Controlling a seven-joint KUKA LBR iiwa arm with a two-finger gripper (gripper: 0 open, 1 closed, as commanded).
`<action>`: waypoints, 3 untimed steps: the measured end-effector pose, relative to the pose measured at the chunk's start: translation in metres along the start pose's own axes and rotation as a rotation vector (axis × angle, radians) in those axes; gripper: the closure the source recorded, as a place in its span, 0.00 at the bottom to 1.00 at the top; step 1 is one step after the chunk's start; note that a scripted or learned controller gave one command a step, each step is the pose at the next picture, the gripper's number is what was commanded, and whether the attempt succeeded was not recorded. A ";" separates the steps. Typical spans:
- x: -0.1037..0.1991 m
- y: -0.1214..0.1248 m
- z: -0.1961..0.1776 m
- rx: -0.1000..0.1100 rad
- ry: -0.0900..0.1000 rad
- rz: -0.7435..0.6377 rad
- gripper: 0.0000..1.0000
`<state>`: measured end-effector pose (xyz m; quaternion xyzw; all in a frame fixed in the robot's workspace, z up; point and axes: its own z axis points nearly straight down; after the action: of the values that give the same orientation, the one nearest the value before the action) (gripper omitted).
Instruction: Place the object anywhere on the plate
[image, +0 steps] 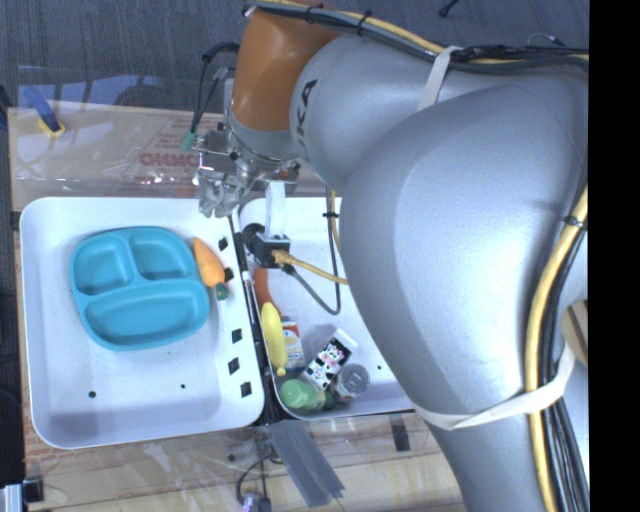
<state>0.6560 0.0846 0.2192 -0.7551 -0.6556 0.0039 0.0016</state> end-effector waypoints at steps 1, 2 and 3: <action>0.012 -0.002 0.006 0.005 0.000 -0.350 1.00; 0.017 -0.010 0.005 0.004 0.000 -0.673 1.00; 0.074 -0.026 -0.002 -0.001 -0.001 -0.779 1.00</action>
<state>0.6404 0.1611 0.2209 -0.4496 -0.8932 0.0030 0.0023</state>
